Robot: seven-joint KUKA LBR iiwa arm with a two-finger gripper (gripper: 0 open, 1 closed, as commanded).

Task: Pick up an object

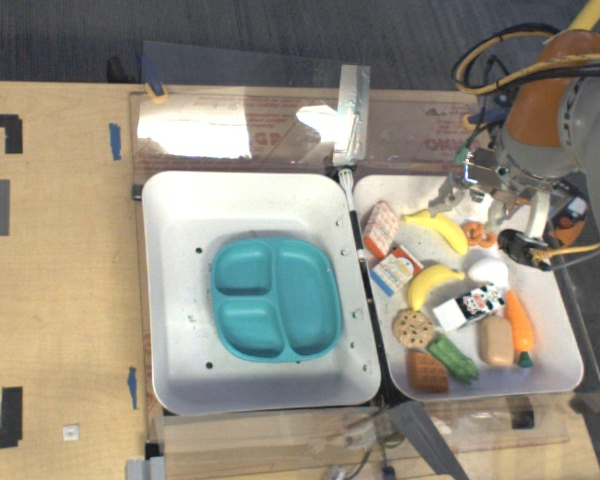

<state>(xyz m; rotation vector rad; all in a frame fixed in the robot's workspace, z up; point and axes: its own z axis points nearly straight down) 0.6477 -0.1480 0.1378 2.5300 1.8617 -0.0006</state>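
Observation:
My gripper [473,204] hangs over the back of the right bin [565,368], its fingers spread open with nothing between them. Just below it lie a banana [435,230] and a small orange piece [478,234]. Further forward in this bin sit a second yellow fruit [428,284], a white egg [487,270], a cow-patterned carton [470,306], a carrot [520,326], a tan loaf [497,346], a cookie [412,328], a green cucumber [453,358] and a waffle [427,372]. A red and white carton [380,228] and a small box [394,268] lie by the left wall.
The left bin [170,268] holds a teal divided plate [277,298]. A metal divider [360,268] separates the two bins. Cables [500,53] loop above the arm's orange band [537,118] at the right. A clear panel [240,118] stands behind the bins.

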